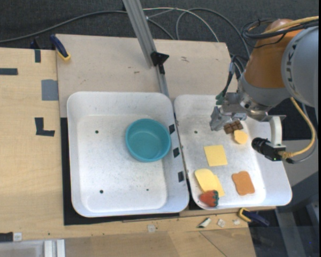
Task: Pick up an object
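In the right bin [273, 194], gripper [224, 123] low at twelve o'clock.
A small brown piece [233, 126] sits at its tip; grip state unclear. Arm [278, 63] reaches from three o'clock.

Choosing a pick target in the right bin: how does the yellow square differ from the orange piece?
The yellow square is pale yellow with sharp corners; the orange piece is orange with rounded corners. The yellow square lies mid-bin, closer to the gripper; the orange piece lies nearer the bin's front edge. The square looks slightly wider, the orange piece narrower and elongated. Both lie flat, apart from other items.
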